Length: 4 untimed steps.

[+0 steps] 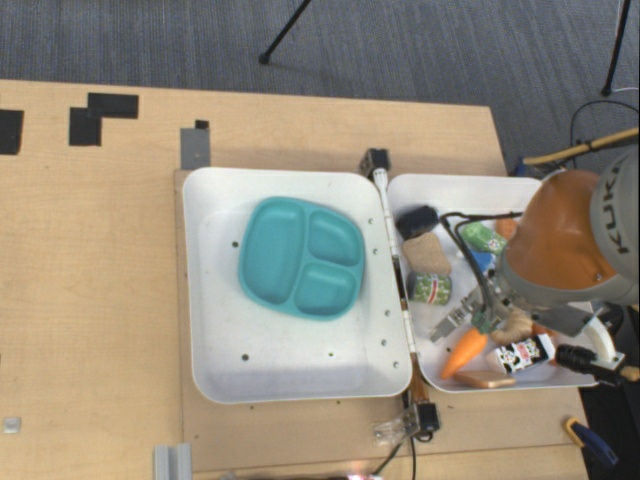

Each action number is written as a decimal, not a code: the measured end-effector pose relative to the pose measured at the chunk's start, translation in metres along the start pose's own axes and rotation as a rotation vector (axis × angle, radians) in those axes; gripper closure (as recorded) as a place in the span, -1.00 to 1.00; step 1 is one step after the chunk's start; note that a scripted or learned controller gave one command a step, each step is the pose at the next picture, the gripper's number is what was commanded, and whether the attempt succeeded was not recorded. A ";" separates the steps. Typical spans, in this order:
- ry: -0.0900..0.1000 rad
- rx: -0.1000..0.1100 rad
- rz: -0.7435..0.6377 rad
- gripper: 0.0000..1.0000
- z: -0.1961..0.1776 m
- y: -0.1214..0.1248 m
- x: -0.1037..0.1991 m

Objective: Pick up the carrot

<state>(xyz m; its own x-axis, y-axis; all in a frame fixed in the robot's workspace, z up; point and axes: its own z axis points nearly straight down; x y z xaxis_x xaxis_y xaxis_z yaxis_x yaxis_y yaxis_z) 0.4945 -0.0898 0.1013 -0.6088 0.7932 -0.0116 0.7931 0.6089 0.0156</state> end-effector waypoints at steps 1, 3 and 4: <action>0.009 0.007 0.077 -1.00 0.012 -0.006 -0.001; 0.005 0.005 0.279 1.00 -0.086 0.044 0.041; 0.006 0.010 0.282 -1.00 -0.084 0.042 0.040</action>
